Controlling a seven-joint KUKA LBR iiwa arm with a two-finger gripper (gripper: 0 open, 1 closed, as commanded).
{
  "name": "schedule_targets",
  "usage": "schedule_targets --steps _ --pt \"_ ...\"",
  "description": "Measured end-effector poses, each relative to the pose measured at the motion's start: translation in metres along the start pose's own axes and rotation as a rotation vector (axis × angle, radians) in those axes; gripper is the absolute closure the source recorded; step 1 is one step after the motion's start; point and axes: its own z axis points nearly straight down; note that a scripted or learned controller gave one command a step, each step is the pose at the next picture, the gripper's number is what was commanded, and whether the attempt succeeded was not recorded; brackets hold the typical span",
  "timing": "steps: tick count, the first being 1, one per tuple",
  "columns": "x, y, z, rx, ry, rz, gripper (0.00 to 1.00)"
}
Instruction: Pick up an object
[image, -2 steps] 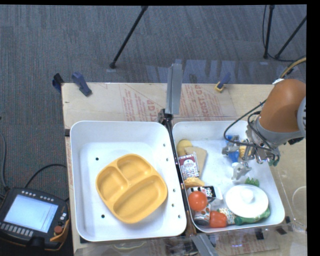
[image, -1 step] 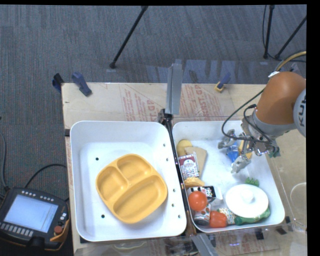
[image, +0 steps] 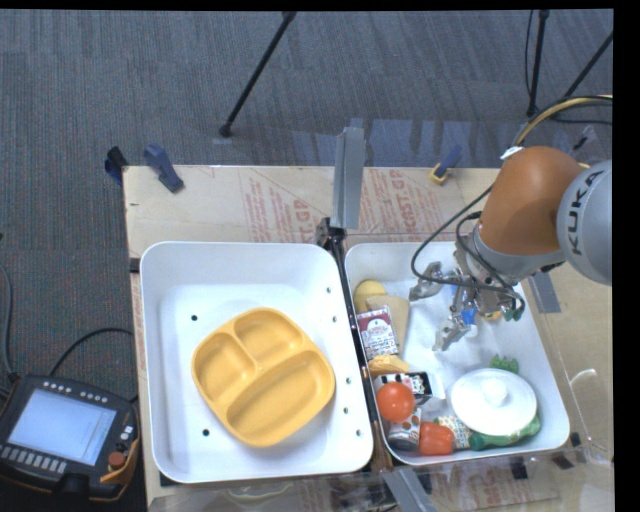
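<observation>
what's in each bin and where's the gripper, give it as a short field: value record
left bin: yellow divided plate, lying flat
right bin: white lidded bowl, red tomato, small red-and-white packet, pale yellow item, more small items packed along the left and front walls
gripper: over the right bin's bare middle, above and left of the white lidded bowl
held: nothing seen between the fingers
arm: reaches in from the right of the view
</observation>
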Motion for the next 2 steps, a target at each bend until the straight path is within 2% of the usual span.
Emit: schedule_targets --steps 1,2 --pt "-0.0007 0.0015 -0.0086 -0.002 0.0 -0.002 1.0" --pt "-0.0011 0.0027 -0.0169 -0.004 0.0 -0.002 1.0"
